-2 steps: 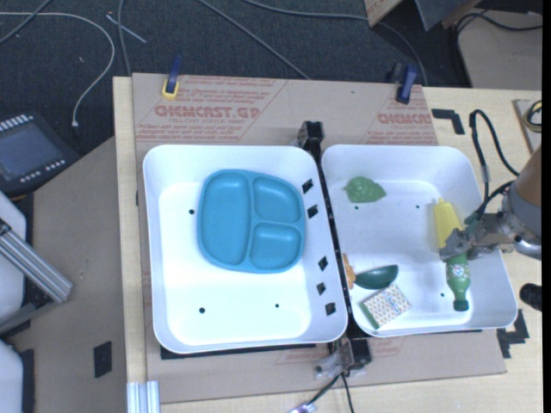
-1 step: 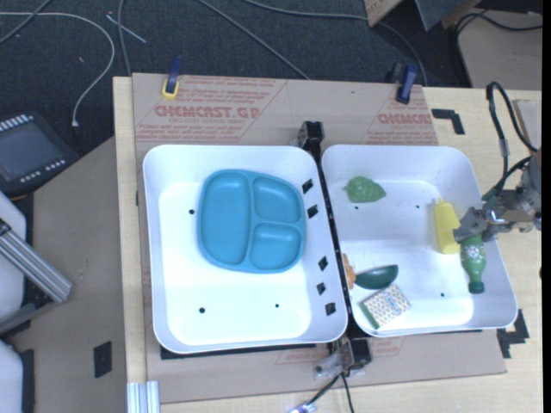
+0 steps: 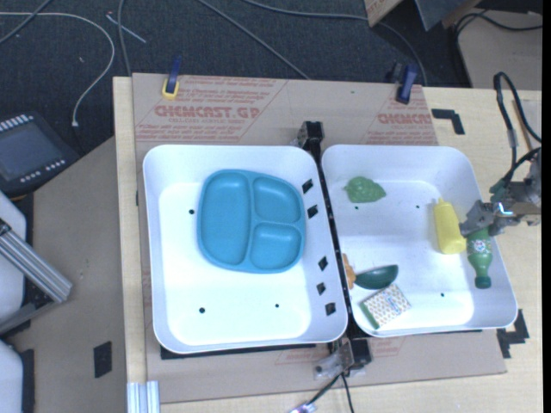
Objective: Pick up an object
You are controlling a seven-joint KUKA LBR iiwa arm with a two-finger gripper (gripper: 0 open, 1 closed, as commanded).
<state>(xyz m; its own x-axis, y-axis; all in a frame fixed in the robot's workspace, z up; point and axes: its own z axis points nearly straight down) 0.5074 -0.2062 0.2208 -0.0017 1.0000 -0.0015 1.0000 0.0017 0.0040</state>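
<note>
The right bin (image 3: 413, 166) holds several objects. A yellow block-like item (image 3: 447, 226) lies near its right side, with a small green bottle (image 3: 480, 261) just right of it by the rim. A light green leafy piece (image 3: 365, 190) lies at the upper left, a dark green scoop-shaped item (image 3: 376, 275) at the lower left, and a patterned packet (image 3: 385, 305) below that. My gripper (image 3: 484, 217) is a small grey metal shape at the bin's right rim, just above the bottle and beside the yellow item. It holds nothing that I can see.
In the left bin (image 3: 172, 231) lies a blue divided plate (image 3: 251, 220). A small orange piece (image 3: 348, 272) sits against the divider between the bins. Cables (image 3: 516, 136) run along the bench's right edge. Blue clamps (image 3: 405, 81) stand at the back of the board.
</note>
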